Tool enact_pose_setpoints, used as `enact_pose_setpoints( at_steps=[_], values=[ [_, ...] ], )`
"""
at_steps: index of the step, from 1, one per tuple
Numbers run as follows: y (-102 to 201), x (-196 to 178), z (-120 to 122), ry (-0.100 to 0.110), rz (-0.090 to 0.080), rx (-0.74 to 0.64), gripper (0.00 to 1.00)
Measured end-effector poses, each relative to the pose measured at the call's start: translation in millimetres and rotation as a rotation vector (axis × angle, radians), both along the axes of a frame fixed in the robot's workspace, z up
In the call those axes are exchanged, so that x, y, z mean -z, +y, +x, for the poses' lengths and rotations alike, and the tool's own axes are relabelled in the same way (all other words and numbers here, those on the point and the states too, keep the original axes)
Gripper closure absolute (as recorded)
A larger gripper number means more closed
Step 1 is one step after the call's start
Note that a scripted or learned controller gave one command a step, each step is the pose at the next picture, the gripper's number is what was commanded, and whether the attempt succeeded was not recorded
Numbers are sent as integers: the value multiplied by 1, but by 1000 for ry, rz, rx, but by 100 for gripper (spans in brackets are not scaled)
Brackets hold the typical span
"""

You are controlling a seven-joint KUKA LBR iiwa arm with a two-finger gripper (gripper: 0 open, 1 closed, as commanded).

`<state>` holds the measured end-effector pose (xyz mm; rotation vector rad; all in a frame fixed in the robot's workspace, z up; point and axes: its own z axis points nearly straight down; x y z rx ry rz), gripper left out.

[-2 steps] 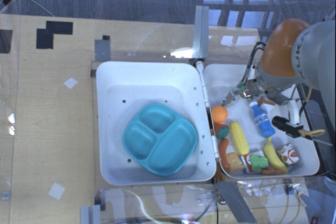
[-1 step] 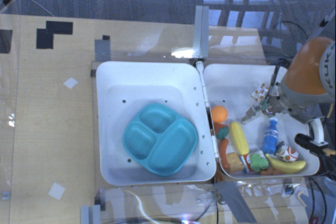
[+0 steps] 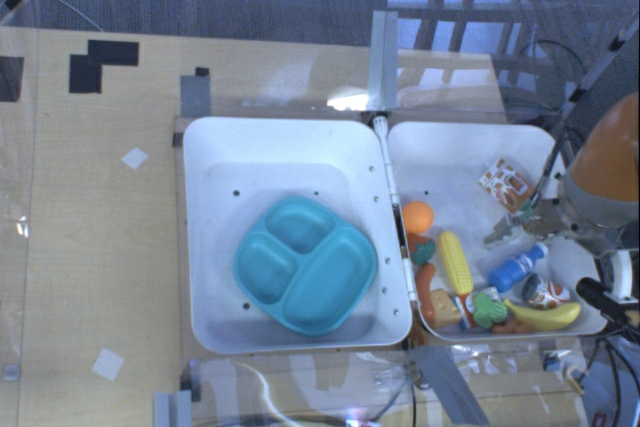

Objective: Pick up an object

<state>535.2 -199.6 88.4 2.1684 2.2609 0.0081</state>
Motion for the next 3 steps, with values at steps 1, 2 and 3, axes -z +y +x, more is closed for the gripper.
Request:
enact_pose_setpoints(
  at_steps=[1, 2, 3],
  values=[
    [48, -1, -44, -5, -4, -211, 0],
    [81, -1, 3, -6, 0, 13, 0],
    [108, -1, 89, -3, -7, -67, 0]
  ],
)
